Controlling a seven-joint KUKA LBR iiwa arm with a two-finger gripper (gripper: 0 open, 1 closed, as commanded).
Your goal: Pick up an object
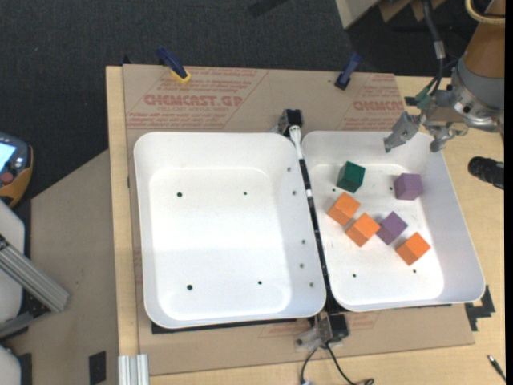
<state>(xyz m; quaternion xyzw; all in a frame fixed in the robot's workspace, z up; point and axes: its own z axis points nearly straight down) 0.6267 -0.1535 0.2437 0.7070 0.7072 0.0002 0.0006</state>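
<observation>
Lying in the right bin (457, 239), the candidate objects formed a loose cluster: a green cube (350, 176) nearest the bin's far left, a purple cube (408, 186) to its right, and closer to the camera two orange cubes (345, 208) (362, 229) touching corner to corner, a second purple cube (392, 226) just beside them and a third orange cube (414, 248) next to that. None had a marked long axis; all read as near-cubes, several turned diagonal to the bin walls.

The tool (418, 135) hung above the bin's far edge, fingers spread apart with nothing between them. From it, the upper purple cube lay closest, nearly straight toward the camera; the green cube lay toward the camera and to the left.

Judgement: the upper purple cube looked the easiest target, standing apart from its neighbours. The orange pair and lower purple cube were packed tight, leaving little room for fingers.

The left bin (152, 215) sat alongside, divider clamps (290, 121) between them, on the cardboard-covered tabletop (240, 95).
</observation>
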